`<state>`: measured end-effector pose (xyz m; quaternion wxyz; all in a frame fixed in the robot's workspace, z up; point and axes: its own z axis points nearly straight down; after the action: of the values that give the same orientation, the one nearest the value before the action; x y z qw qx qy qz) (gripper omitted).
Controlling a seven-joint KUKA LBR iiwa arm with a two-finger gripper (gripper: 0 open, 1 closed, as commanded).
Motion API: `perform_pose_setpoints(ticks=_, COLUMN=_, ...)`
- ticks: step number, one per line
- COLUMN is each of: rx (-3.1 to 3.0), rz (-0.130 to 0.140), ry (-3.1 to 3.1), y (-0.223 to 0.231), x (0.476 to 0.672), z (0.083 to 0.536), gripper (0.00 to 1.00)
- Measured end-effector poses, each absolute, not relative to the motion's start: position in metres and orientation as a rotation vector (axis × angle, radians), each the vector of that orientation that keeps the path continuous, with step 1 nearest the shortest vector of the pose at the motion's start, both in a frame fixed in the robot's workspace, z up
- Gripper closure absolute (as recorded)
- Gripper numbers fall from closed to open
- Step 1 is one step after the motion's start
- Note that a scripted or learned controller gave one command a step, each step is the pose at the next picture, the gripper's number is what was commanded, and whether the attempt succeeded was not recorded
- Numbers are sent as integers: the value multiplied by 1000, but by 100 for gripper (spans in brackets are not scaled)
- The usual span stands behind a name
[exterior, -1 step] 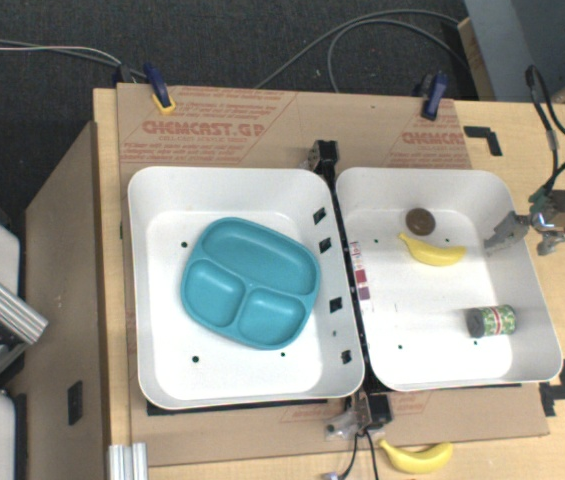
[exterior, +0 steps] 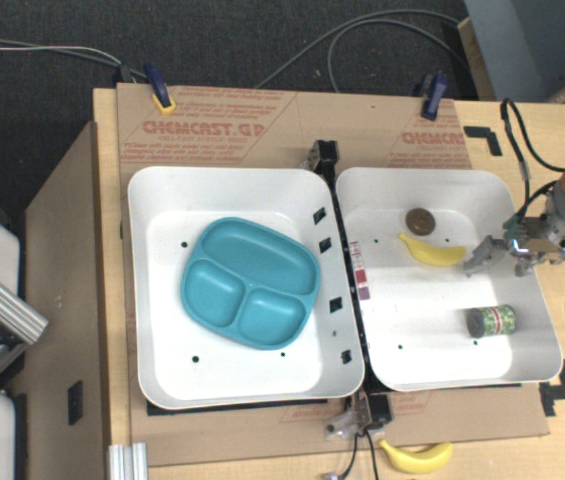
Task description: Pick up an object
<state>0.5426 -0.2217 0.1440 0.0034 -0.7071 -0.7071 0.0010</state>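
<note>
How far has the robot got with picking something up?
Nothing looks picked up yet. The banana, the brown round thing and the green can all lie in the right bin. In hand: the gripper sits low at that bin's right side, just right of the banana, nothing visible between its fingers. Left: closing on one object and lifting it.
</note>
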Motion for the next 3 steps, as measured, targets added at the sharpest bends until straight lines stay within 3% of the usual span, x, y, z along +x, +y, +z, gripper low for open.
perform_pose_setpoints(ticks=1, rx=-2212, rz=-3, ry=-2218, y=-219, x=543, z=92, gripper=0)
perform_pose_setpoints(ticks=2, rx=-2217, rz=-4, ry=-2221, y=-220, x=544, z=105, gripper=100)
perform_pose_setpoints(ticks=3, rx=-2224, rz=-5, ry=-2228, y=-220, x=549, z=169, gripper=100)
